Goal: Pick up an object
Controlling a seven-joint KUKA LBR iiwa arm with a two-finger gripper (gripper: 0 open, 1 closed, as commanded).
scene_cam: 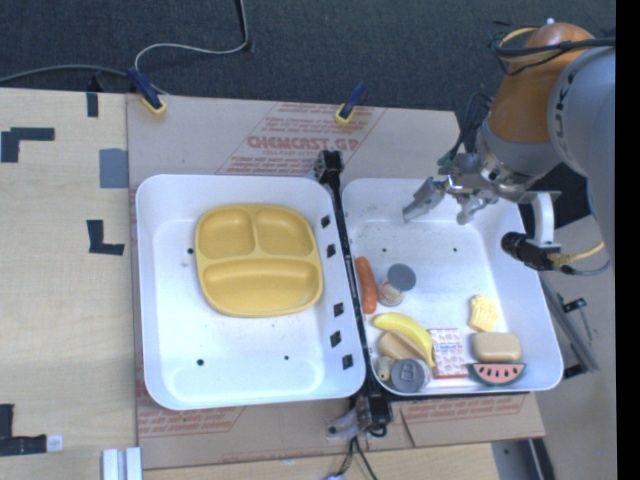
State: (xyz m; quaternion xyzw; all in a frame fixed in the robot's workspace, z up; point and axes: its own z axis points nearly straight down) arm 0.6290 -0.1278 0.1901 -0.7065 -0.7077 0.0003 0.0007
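Observation:
The right bin (440,218) holds several toy foods near its front: an orange carrot (367,282), a yellow banana (405,333), a corn piece (484,313), a tan bread block (497,347), a watermelon slice (497,373), a small printed card (447,353) and two grey discs (400,276) (408,374). My gripper (446,203) hovers over the bin's far part, behind all the items. Its two fingers are spread apart, with nothing between them.
The left bin (170,298) holds a yellow divided plate (258,258). A black divider (338,258) runs between the bins. Cardboard (290,143) lies under both, held by yellow clamps (150,96) at the back edge. The arm's orange band (530,78) sits at right.

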